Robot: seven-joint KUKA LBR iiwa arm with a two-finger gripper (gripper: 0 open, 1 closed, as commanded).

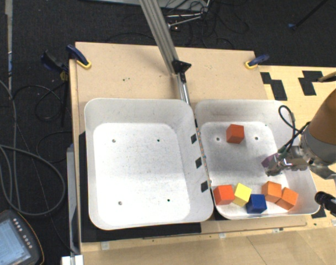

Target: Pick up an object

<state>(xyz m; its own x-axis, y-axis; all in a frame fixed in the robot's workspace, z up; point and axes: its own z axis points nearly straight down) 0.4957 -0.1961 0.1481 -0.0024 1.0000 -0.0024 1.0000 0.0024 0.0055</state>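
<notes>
fixed overhead camera, slanting down, both bins [140, 106]

Dark carpet floor [30, 32] all around, crossed by loose black cables [24, 148]. On it, a light wooden board [129, 70] as a bench top, clipped at its far corners by a blue-and-yellow clamp [78, 56] on the left and another clamp [257, 61] on the right. Black square markings [292, 84] printed along the board's right part. A slanted metal pole [159, 29] rising from the board's far middle. Corner of a screen [10, 239] at lower left. Even, soft light, faint shadows.
</notes>
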